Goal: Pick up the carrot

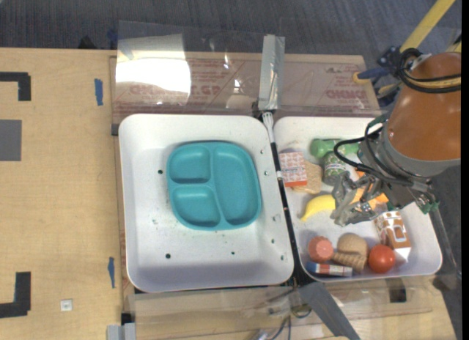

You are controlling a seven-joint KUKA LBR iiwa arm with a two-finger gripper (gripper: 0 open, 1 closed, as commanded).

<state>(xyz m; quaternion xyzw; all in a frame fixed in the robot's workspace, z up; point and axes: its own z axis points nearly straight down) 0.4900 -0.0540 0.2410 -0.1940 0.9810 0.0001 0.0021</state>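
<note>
The carrot (pixel 376 201) shows as orange patches in the middle of the right bin (pixel 434 258), mostly covered by the arm's wrist. My gripper (pixel 350 204) is down low in that bin, right over the carrot, beside a yellow banana (pixel 318 207). The grey hand hides how much of the carrot lies under it.
Around the gripper the right bin holds a green item (pixel 322 146), a red-and-white box (pixel 293 168), a tan bread-like piece (pixel 352 249), a red tomato (pixel 381 258), another red round item (pixel 320 247) and an orange-white carton (pixel 392 228). The left bin (pixel 139 185) holds a teal divided plate (pixel 215 185).
</note>
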